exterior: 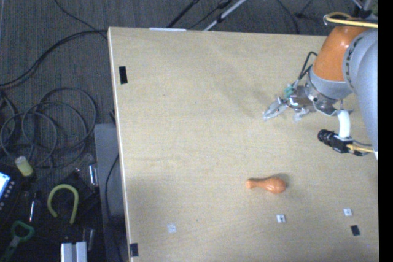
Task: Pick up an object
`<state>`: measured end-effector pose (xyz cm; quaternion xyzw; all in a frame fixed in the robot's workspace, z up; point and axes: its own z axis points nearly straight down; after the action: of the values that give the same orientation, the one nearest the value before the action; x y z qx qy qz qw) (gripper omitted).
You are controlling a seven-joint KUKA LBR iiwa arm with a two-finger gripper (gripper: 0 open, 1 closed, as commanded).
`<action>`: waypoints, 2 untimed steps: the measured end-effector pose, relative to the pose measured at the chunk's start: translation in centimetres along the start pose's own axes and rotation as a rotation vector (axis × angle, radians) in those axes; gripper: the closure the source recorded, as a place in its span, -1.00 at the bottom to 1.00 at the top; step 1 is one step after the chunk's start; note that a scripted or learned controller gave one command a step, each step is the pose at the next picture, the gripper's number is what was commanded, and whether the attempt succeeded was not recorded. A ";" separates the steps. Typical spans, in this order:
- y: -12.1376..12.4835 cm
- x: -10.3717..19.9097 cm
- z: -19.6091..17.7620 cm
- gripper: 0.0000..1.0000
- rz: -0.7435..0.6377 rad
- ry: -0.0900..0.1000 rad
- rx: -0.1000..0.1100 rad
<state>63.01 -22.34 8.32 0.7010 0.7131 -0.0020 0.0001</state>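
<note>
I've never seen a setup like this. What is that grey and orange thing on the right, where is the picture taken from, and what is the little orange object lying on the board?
The grey and orange thing is a robot arm reaching in from the right. At its tip sits a small metal gripper, a two-fingered claw for picking things up. The picture comes from one fixed camera above the bench, looking down at a slant. The surface is a pale wooden board with a few small black and white markers stuck on it. Lying on it, nearer the bottom edge, is one small orange object, pear-shaped with a narrow end pointing left. The gripper hangs well apart from it and holds nothing between its fingers. Off the board to the left, cables and tools lie on the dark floor.
</note>
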 end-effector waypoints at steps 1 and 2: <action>1.9 5.9 0.0 -1.00 -0.175 0.002 -0.001; 4.0 9.1 -0.1 -1.00 -0.257 0.000 -0.002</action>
<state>66.81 -13.18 8.37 0.6039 0.7971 -0.0012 0.0008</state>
